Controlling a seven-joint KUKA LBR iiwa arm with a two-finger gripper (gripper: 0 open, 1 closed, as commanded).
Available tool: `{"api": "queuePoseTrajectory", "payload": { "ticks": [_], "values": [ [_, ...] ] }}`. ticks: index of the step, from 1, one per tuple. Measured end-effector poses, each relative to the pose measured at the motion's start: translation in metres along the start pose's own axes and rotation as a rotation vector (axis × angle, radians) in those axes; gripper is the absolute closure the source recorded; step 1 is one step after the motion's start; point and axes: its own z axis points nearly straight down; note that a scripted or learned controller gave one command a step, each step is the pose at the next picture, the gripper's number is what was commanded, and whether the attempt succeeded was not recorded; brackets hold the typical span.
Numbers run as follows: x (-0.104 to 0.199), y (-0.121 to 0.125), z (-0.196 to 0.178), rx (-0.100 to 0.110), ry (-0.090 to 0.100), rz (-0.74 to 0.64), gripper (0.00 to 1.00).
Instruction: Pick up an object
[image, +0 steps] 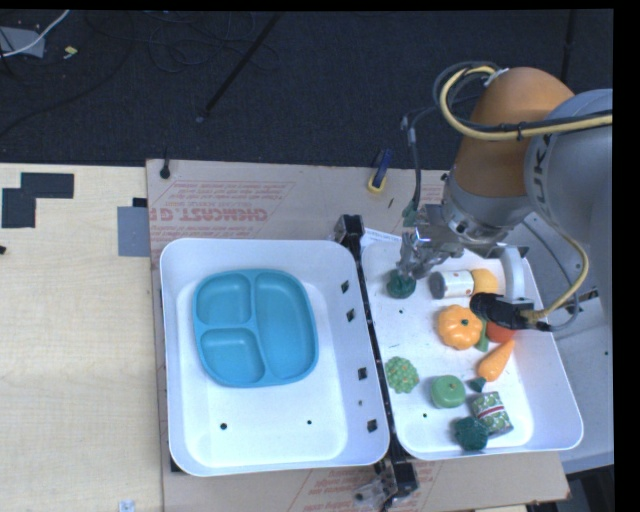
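My gripper (408, 268) hangs low over the far left corner of the right bin (560, 400). A small dark green object (401, 287) lies right under its tip, touching or nearly touching it. To the right of it lie a white and yellow cylinder (466, 283) and an orange pumpkin (459, 327). Toward the front are a carrot (494, 362), a light green broccoli floret (402, 374), a round green piece (447, 390), a green and red can (490, 410) and a dark green floret (469, 433).
The left bin (190, 420) holds a blue divided plate (255, 327). A black divider (368, 340) runs between the two bins. The grey arm with its orange band (510, 130) covers the far right of the right bin.
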Motion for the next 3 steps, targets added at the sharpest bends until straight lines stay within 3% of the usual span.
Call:
{"api": "queuePoseTrajectory", "payload": {
  "ticks": [1,3],
  "values": [
    [0.0566,-0.0288,-0.0001,0.002,0.001,-0.001,1.0],
    [0.0466,-0.0272,-0.0012,-0.002,-0.001,0.004,1.0]
  ]
}}
